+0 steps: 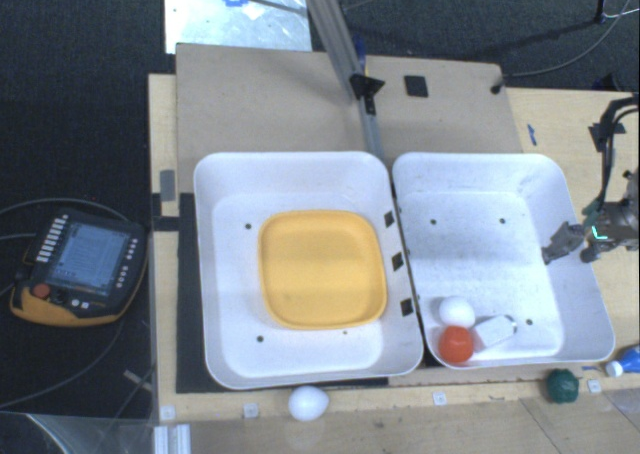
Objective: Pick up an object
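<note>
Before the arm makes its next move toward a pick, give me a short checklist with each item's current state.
1. Objects available in the right bin: ok. A white ball, a red ball and a small white object sit in its near-left corner.
2. Targets separated: not ok. The three are bunched together, the balls touching.
3. Gripper over a target: not ok. It sits at the bin's right rim, apart from the cluster.
4. Gripper free of any object: ok. Nothing shows at its tip.
5. Finger state: cannot tell.
6. Left bin: ok. A yellow plate lies flat in it.
</note>
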`<state>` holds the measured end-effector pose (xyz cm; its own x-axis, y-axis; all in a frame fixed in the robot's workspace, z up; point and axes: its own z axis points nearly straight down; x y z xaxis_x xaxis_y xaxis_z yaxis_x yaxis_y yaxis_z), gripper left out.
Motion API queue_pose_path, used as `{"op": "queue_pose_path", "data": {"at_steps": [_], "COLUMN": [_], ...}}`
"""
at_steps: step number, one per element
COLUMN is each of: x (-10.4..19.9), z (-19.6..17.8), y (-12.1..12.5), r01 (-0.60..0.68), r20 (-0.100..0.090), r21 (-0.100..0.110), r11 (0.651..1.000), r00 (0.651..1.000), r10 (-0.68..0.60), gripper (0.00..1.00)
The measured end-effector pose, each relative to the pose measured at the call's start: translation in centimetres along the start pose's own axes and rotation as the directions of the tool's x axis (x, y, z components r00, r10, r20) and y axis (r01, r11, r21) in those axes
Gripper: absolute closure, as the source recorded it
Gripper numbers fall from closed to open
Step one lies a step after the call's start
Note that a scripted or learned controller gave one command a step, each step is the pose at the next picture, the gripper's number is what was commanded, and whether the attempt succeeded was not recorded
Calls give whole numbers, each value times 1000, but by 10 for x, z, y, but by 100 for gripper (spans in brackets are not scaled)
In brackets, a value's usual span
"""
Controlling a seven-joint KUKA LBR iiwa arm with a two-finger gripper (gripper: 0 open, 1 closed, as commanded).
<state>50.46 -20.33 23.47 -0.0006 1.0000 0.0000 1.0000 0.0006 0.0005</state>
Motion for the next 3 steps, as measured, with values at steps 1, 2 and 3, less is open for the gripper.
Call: {"op": "queue_pose_path", "data": {"at_steps": [1, 2, 3], "x": [0, 1, 0], "z": [0, 41, 83], "y": [0, 1, -1], "r01": [0, 0, -1], "r20": [0, -1, -1], "r21": [0, 3, 3], "r11": [1000, 1000, 1000], "r00": [1000, 1000, 1000], "r10": [0, 0, 1], "gripper": [0, 0, 0]}}
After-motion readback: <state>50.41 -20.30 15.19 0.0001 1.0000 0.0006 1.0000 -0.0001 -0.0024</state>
